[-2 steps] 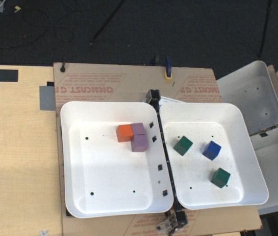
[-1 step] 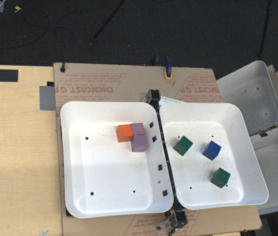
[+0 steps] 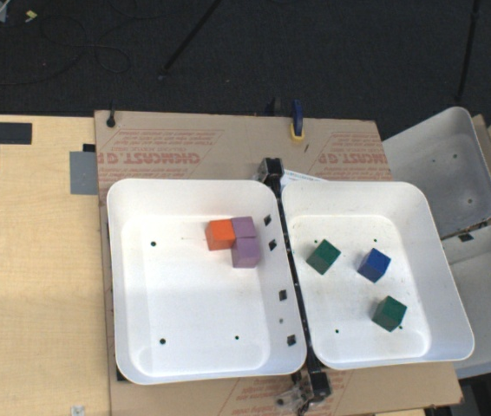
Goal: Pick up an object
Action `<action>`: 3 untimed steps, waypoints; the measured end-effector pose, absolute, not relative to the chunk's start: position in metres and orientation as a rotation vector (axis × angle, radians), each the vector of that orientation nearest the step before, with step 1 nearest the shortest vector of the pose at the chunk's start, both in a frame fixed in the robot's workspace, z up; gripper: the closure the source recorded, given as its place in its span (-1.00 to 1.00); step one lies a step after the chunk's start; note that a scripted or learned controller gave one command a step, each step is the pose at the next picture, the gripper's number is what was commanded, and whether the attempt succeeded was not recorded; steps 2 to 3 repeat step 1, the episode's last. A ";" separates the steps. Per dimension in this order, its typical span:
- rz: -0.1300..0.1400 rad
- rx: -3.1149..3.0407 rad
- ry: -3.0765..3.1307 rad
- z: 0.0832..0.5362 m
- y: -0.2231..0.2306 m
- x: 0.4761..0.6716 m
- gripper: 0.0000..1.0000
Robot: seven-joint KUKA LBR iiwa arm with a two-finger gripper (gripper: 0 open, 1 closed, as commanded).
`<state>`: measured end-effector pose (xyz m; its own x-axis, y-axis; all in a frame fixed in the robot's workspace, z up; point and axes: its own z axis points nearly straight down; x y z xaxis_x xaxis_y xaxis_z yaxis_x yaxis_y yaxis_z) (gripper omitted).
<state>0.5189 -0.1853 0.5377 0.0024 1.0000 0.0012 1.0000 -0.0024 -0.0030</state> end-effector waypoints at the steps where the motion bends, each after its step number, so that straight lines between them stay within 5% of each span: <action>1: 0.002 -2.222 -2.216 0.536 -0.180 0.489 1.00; 3: 0.002 -2.222 -2.216 0.536 -0.180 0.489 1.00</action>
